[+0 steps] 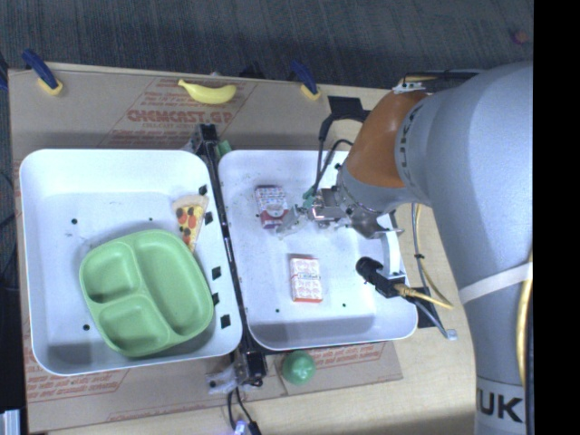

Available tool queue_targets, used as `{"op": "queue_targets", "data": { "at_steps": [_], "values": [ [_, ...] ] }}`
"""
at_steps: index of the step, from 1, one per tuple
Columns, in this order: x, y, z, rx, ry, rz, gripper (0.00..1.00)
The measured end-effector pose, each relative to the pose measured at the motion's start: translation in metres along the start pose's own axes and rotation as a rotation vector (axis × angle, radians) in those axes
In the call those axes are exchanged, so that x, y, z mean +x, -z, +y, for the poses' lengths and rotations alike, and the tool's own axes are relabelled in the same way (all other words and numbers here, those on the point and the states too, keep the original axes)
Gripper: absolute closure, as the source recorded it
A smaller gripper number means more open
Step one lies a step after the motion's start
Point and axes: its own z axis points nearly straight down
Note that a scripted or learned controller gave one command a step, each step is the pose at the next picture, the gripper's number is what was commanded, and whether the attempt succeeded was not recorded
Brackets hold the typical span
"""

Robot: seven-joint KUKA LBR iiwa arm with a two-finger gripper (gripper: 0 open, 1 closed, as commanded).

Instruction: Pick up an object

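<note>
- Above the right bin (272, 338), the end effector (313, 211) hangs low near the bin's upper middle, at the tip of the grey arm (453, 179) with its orange band (381, 143); whether it is spread or pressed together cannot be told, as glare and cabling blur it.
- Two candidates for pickup lie in this bin: a small packet (269, 205) just left of the end effector, and a flat red-and-white box (305, 278) nearer the bin's front, well clear of the walls.
- The packet appears the likelier target, being just beside the tool. A sound grasp would call for centring over it before descending, since an offset approach would probably push it aside.
- The packet looks light and crinkled, so it may slide on the smooth floor of the bin.
- Left bin (36, 243): a green divided plate (145, 290) and a toy pizza slice (189, 217), both well apart from the tool.
- On the worktop (100, 107) outside the bins: a toy banana (207, 91) behind, a green ball (297, 367) in front.
</note>
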Motion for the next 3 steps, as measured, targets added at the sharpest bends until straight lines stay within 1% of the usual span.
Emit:
{"op": "queue_targets", "data": {
  "at_steps": [1, 2, 3],
  "values": [
    [0.0542, 0.0974, 0.0585, -0.007, -0.002, 0.000, 0.00],
    [0.0539, 0.1068, 0.0583, -0.005, 0.005, -0.001, 1.00],
    [0.0542, 0.1066, 0.0582, -0.004, 0.006, -0.001, 0.00]
  ]
}}
